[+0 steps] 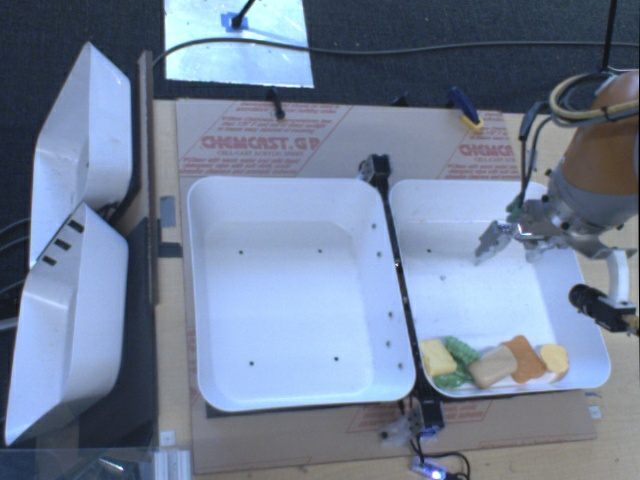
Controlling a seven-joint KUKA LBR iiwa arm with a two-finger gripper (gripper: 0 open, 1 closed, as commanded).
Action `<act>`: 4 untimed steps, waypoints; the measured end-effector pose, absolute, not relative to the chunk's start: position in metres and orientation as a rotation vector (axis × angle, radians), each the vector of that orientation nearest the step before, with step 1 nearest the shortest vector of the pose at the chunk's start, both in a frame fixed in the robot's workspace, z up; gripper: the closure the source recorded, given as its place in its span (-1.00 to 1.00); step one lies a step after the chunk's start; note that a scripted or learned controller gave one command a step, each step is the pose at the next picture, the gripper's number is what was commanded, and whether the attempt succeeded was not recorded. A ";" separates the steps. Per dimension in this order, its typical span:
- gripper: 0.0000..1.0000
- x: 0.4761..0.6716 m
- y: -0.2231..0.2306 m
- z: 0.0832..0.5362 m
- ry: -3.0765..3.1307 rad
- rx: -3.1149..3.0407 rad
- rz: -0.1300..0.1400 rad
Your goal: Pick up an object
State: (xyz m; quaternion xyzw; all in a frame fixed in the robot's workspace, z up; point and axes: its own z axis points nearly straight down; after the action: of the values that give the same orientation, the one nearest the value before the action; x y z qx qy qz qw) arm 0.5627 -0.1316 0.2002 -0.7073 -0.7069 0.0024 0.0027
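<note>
Over the right bin [570, 308], the gripper [497, 238] hangs above bare floor — fingers spread, nothing between them. Approach step, I judge: the objects — yellow block [437, 356], green piece [459, 351], tan block [492, 367], orange block [524, 358] — crowd the near wall, so next comes a move toward them and down.

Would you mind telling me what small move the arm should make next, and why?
Probably a shift toward the near edge of the right bin, then a descent. The gripper hangs over bare floor in the bin's upper part, while the objects, among them a yellow piece, a green piece and an orange piece, cluster along that near edge.
</note>
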 end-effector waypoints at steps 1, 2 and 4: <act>-1.00 0.564 -0.131 0.204 -2.222 -2.222 -0.001; -1.00 0.568 -0.135 0.161 -2.220 -2.220 0.002; -1.00 0.559 -0.128 0.084 -2.222 -2.222 -0.001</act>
State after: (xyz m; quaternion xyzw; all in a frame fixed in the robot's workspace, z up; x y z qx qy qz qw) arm 0.5595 -0.1284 0.0843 -0.7071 -0.7071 -0.0003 -0.0004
